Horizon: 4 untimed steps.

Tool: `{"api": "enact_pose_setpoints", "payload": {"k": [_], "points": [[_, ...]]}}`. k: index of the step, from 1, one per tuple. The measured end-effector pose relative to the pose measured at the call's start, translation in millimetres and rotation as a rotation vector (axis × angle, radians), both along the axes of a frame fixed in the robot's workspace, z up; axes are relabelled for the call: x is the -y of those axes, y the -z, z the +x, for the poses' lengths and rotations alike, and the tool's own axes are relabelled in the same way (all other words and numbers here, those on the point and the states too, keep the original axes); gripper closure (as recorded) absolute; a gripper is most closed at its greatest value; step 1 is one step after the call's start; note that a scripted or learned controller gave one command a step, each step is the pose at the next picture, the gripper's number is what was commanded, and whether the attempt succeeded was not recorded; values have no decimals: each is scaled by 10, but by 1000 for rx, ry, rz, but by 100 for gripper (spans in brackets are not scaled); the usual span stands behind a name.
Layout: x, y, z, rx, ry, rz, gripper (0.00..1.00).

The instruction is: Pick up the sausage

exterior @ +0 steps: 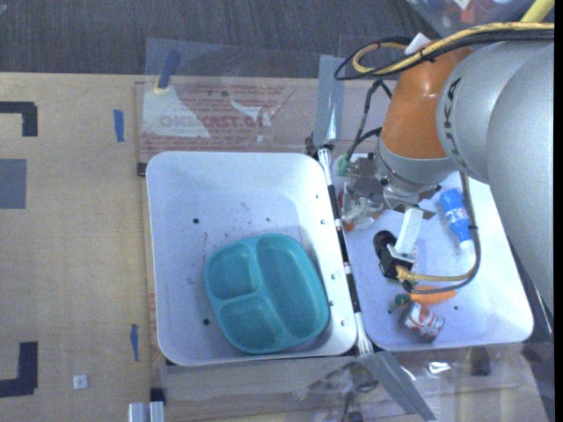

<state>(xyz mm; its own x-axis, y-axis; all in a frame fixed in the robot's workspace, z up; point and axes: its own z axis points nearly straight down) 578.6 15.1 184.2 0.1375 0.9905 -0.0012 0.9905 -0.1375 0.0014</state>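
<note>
Desk (70, 236): we see two shallow white bins side by side on it.
Left bin (176, 192): holds a teal divided plate (264, 293), lying flat in the near half.
Right bin (497, 319): the arm (422, 112) reaches in over its far half.
Hand (359, 199): low over the far left corner of the right bin, just beside the wall shared with the left bin.
Hand state: we cannot tell; the wrist covers it from above.
Sausage (422, 322): we read the small brownish stub near the front of the right bin as this item, though it is too small to confirm. It lies on the bin floor, well apart from the Hand.
Orange piece (433, 294): just beyond the Sausage.
Blue-and-white tube (453, 218): on the right bin floor, right of the wrist.
</note>
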Motion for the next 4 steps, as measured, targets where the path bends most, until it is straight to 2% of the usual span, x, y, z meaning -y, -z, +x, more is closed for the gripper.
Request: {"api": "enact_pose_setpoints", "payload": {"k": [1, 2, 3, 4], "points": [[-7, -99, 7, 1, -3, -1, 100], [397, 2, -527, -4, -142, 2, 100], [182, 2, -995, -4, -372, 3, 100], [214, -632, -332, 0, -394, 0, 100]]}}
